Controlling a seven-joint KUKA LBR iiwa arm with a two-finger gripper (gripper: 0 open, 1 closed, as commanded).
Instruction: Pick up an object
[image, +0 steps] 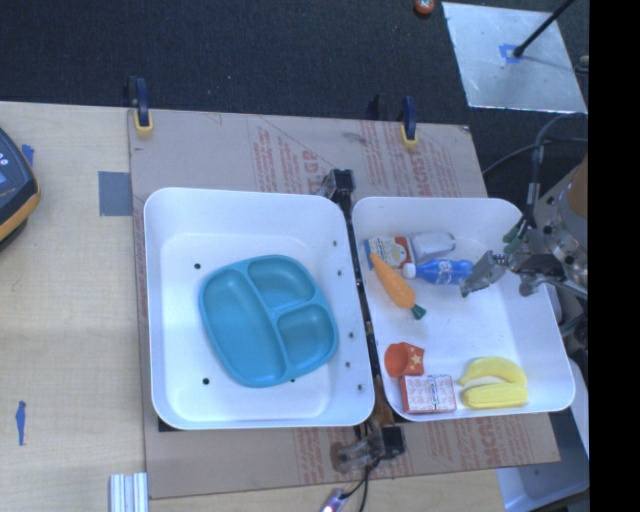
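Observation:
The right bin (535, 325) holds several items. An orange carrot (393, 283) lies near its left wall. Beside it are a small blue and white bottle (438, 270), a red and white packet (388, 250) and a pale grey piece (432, 243). Along the front lie a red piece (404, 358), a red and white box (427, 394), a yellow banana (492, 371) and a yellow block (495, 396). My gripper (503, 281) hovers over the bin's right half, just right of the bottle, open, with nothing between its fingers.
The left bin (170, 300) holds a blue divided plate (268, 318). Clamps (341, 183) join the bins at the back and front. A yellow and black device (12, 190) sits at the bench's far left.

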